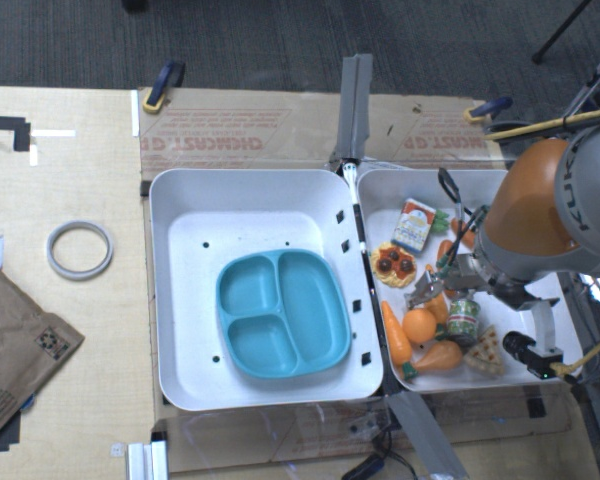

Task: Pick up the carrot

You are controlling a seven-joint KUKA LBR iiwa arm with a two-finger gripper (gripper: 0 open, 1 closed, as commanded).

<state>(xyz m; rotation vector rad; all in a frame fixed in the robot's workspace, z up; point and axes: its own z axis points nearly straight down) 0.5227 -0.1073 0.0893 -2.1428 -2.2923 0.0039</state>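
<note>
Overhead slanted view of the table (60,168) carrying two shallow white bins. The left bin (180,268) holds a blue divided plate (282,311). The right bin (380,183) holds a scatter of toy foods: a carrot (395,332) lying along the bin's left wall, pointed end toward the far side, an orange (419,325) touching its right flank, a second, fatter carrot-like piece (438,357) just below the orange, a small pizza (394,264), a carton (414,224) and a green can (464,319). The arm (540,208) reaches in from the right, and its gripper (435,283) hangs low over the cluster, just above the orange and near the carrot but apart from it. Whether the gripper is spread or pressed together cannot be told; dark hardware blurs into the items beneath. Judged from this layout, the task is at the approach stage: the carrot rests in the bin, ungrasped, and the descent, closure and lift all remain.
</note>
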